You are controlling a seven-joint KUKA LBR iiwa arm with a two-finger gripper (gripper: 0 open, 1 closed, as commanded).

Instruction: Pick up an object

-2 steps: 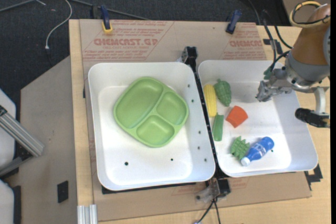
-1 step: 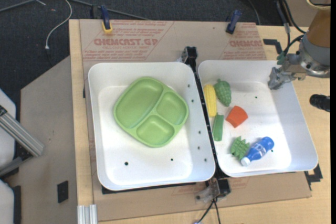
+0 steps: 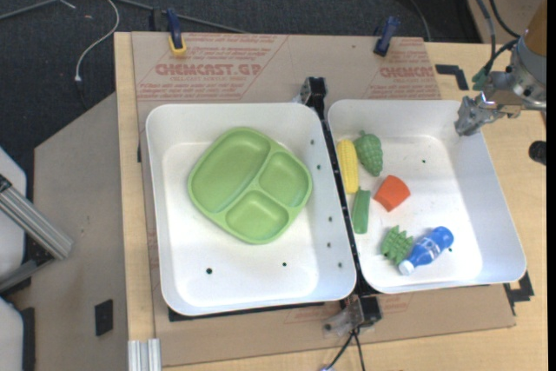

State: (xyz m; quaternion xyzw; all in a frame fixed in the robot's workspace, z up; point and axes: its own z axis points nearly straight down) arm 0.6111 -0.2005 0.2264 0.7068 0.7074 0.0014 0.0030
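Hovering over the far right corner of the right bin (image 3: 495, 187), my pincer (image 3: 469, 119) hangs above the rim with nothing between its fingers. How wide they stand I cannot tell from this angle, and I would not guess.

What I can take lies in that same bin, along its left wall and toward the near edge of the table. A yellow corn cob (image 3: 347, 167) lies lengthwise against the left wall, with a knobbly green fruit (image 3: 369, 153) touching it on the right. Just nearer is a slim green pod (image 3: 360, 210), and beside that an orange block (image 3: 392, 193) sitting apart from its neighbours. Near the front edge a spiky green toy (image 3: 396, 245) touches a blue bottle (image 3: 430, 248). The left bin (image 3: 165, 187) holds a green divided plate (image 3: 250, 184), too broad and flat for me.

I judge the orange block the best choice: it stands clear on all sides, so my fingers can drop either side without nudging anything. I should travel over it at height, square my fingers to its flat faces, descend straight, close firmly, then lift vertically. The bottle looks round and slippery, and the corn is crowded against the wall, so both seem poorer bets.
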